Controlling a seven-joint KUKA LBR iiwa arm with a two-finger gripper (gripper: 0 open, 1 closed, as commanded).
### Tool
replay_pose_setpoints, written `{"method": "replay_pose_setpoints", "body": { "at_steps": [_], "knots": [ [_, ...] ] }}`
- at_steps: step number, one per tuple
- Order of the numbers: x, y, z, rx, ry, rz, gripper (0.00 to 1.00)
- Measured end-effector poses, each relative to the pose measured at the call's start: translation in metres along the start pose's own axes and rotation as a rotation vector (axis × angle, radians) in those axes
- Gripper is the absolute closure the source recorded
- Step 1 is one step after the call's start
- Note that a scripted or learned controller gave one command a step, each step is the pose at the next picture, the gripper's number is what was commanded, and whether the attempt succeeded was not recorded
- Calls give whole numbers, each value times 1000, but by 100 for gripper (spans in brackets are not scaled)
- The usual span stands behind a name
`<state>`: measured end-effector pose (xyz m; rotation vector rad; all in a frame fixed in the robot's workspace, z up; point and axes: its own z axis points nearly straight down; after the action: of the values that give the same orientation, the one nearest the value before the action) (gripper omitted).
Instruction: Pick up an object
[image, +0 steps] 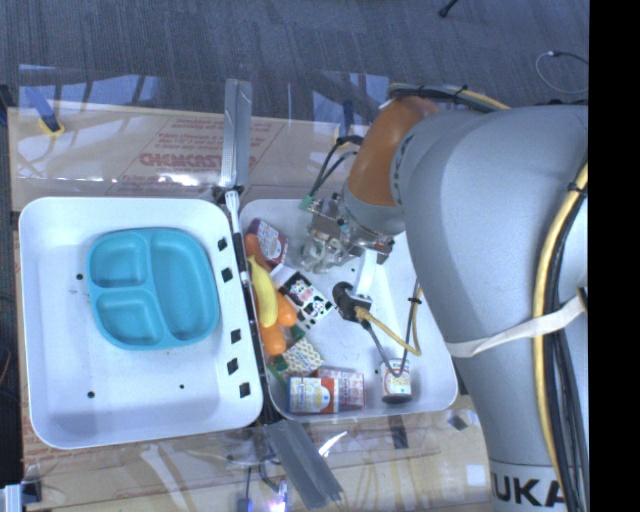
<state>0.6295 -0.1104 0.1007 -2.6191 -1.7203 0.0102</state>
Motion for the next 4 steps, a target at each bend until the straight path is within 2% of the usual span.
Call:
{"method": "replay_pose_setpoints", "body": {
  "at_steps": [1,2,3,4],
  "knots": [
    [52,4,-103,-8,2,149,100],
    [52,4,-102,-6,1,149,0],
    [-13,4,-16,-4,0,121,0],
    [40,11,-92,-9,0,-150,0]
  ]
}}
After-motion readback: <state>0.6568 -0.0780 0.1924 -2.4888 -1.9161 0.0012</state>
